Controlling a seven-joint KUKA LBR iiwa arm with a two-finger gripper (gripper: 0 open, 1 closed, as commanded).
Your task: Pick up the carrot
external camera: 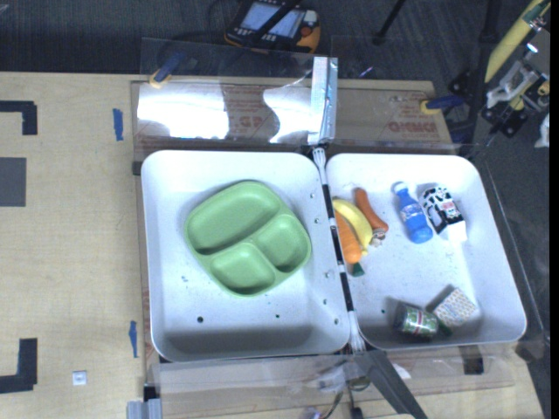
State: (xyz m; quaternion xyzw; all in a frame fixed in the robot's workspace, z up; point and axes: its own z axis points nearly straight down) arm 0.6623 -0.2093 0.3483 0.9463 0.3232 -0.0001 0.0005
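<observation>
I see the carrot (350, 241) in the right bin (498, 260), against its left wall beside a banana (352, 215). It looks stiff, light, smooth; I'd grip mid-length. End effector (517, 84) state: cannot tell.

A: What sort of place is shown?
B: A robotics lab or test cell. Two white bins (166, 234) are set side by side on a pale wooden bench (70, 234), with black tape marks and blue tape bits stuck on it.
A: Anything else?
B: A handheld control pendant (272, 22) is seen on dark floor behind, tripod legs (397, 7) beside it, and a clear plastic sheet (227, 103) is taped at the back.
</observation>
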